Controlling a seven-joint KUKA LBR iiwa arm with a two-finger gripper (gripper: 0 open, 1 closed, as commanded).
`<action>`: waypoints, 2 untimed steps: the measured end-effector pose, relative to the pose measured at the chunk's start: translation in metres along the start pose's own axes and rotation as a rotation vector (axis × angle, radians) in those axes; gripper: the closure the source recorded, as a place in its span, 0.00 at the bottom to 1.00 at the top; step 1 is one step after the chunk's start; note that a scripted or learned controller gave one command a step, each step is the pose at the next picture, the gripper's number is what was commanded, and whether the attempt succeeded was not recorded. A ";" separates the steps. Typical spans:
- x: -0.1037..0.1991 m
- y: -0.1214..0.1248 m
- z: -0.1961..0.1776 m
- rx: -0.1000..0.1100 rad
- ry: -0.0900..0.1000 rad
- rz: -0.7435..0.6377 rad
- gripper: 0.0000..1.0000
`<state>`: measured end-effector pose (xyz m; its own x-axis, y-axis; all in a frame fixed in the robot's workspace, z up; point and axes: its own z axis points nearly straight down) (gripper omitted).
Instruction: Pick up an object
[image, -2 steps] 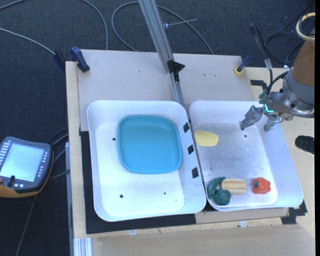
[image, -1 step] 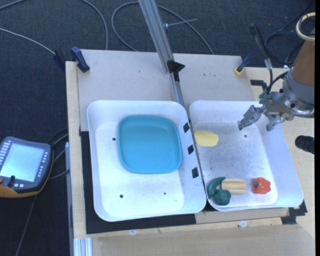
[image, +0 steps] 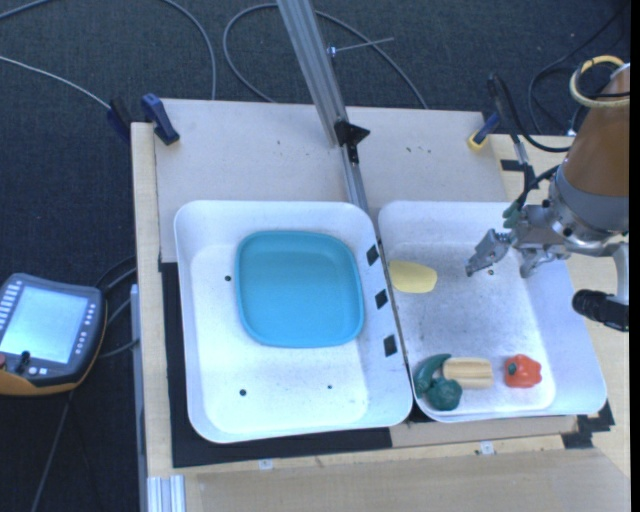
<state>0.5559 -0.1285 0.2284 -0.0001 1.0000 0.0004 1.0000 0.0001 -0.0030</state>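
Yellow obj (image: 413, 277) lay by right bin's (image: 560, 300) left edge; I saw gripper (image: 507, 256) hovering nearby w/ fingers apart, nothing between. Veg (image: 440, 380) sat along front edge.

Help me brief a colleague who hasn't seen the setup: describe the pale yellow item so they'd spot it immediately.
Start at the right-hand white bin. Look along its left wall, next to the divider between the bins: the pale yellow piece lies there alone. Unlike the green, tan and red play foods clustered at the near edge, it is flat, rounded and plain yellow.
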 end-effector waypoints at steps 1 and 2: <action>-0.005 -0.006 0.060 0.002 0.000 0.001 0.00; -0.004 -0.007 0.101 0.000 0.000 0.000 0.00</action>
<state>0.5485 -0.1322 0.1269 -0.0002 1.0000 0.0006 1.0000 0.0002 -0.0033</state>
